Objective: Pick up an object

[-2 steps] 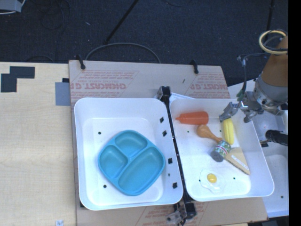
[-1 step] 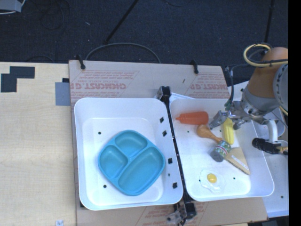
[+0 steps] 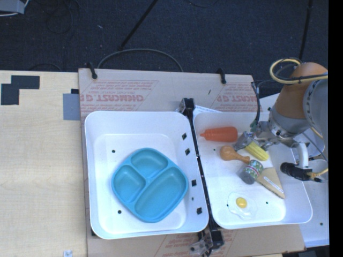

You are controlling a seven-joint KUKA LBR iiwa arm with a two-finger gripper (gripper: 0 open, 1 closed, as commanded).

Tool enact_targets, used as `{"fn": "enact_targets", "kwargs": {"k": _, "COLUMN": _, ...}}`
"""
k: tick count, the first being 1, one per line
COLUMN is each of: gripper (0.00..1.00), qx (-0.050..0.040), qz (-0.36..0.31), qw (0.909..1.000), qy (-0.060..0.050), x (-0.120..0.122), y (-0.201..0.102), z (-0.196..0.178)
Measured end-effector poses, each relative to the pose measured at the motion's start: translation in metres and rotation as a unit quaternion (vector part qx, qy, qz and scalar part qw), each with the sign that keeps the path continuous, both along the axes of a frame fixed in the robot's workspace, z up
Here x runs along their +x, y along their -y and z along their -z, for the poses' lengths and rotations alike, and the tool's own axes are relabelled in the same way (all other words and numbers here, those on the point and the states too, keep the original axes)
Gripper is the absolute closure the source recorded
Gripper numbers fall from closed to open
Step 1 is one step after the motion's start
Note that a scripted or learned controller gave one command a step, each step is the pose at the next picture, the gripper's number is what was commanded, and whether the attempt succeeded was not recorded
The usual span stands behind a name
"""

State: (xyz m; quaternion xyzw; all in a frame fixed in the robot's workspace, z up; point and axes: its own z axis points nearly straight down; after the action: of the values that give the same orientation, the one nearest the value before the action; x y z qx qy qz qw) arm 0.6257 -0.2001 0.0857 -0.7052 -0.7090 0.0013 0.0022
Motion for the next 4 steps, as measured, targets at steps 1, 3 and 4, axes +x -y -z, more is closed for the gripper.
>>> {"fn": "enact_targets", "kwargs": {"k": 1, "gripper": 1.0, "qx": -0.0003, "qz": -0.001, "qw": 1.0, "qy": 0.001, "x": 0.001, "y": 0.0, "z": -0.012}}
{"fn": "enact_targets", "kwargs": {"k": 3, "gripper": 1.0, "qx": -0.0009, "qz": 0.001, "qw": 1.0, "qy": 0.003, "x": 0.0, "y": 0.001, "z": -0.119}}
{"fn": "enact_targets", "kwargs": {"k": 4, "gripper": 1.0, "qx": -0.0012, "qz": 0.001, "qw": 1.0, "qy": 0.004, "x": 0.0, "y": 0.002, "z": -0.164}}
